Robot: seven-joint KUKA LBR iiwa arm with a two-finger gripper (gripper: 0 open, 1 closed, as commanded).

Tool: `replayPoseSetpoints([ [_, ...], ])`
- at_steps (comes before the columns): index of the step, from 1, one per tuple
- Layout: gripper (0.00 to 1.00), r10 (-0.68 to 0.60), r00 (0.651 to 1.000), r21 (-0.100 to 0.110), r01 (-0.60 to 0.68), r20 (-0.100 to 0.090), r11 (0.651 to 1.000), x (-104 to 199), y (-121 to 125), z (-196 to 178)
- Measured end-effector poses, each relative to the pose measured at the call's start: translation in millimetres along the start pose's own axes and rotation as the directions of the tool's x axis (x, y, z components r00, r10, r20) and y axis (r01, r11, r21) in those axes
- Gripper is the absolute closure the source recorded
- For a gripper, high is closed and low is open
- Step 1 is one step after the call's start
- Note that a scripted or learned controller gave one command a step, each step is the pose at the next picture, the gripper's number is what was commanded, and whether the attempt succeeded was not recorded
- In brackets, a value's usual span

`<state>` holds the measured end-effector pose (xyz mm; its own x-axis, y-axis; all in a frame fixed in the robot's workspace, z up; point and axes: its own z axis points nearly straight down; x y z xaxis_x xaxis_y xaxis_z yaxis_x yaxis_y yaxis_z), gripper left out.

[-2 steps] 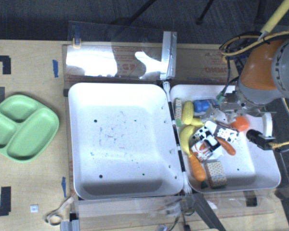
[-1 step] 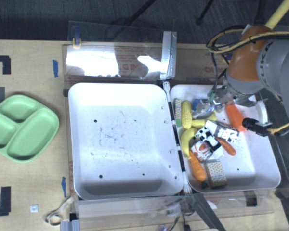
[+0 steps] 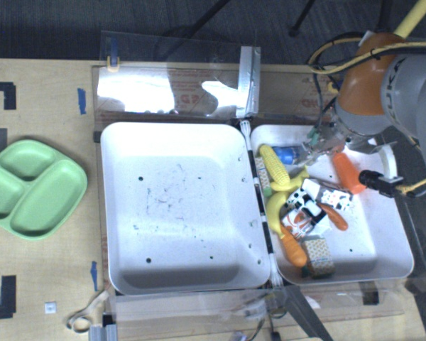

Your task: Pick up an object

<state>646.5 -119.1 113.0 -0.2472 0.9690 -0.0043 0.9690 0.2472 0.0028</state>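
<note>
- The tool hangs low over the back of the right bin, under the arm; whether it is apart or together I cannot tell, and nothing shows clamped in it.
- Taking the corn as landmark: it lies just left of the tool and below it in the view, against the bin's left wall, with a blue item touching its far end.
- A banana curves just in front of the corn; a black-and-white toy sits to the right of that, and a carrot and a tan block lie farther forward.
- An orange piece lies to the corn's right, beyond the tool.
- The corn looks the nearest pick. It is probably a light, stiff plastic toy with a bumpy skin that should not slip much; hold it across the middle, fingers astride its narrow width.
- Risk: the wall and the blue item crowd it, so one finger may land on a neighbour.
- The left bin, beyond the corn's wall, has a scuffed white floor.
- The worktop is pale wood; a green tray sits well to the left.
</note>
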Motion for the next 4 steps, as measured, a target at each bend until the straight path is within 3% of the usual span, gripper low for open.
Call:
replayPoseSetpoints([
  [1,0.00,0.000,1.000,0.000,0.000,0.000,1.000,0.0,0.0,0.0],
  [2,0.00,-0.101,0.995,0.026,0.101,0.006,0.995,-1.7,16.0,18.6],
  [3,0.00,-0.103,0.995,-0.002,0.103,-0.002,0.995,7.2,23.8,-37.0],
  [4,0.00,-0.271,0.963,0.002,0.271,-0.003,0.963,-4.5,11.9,26.8],
])
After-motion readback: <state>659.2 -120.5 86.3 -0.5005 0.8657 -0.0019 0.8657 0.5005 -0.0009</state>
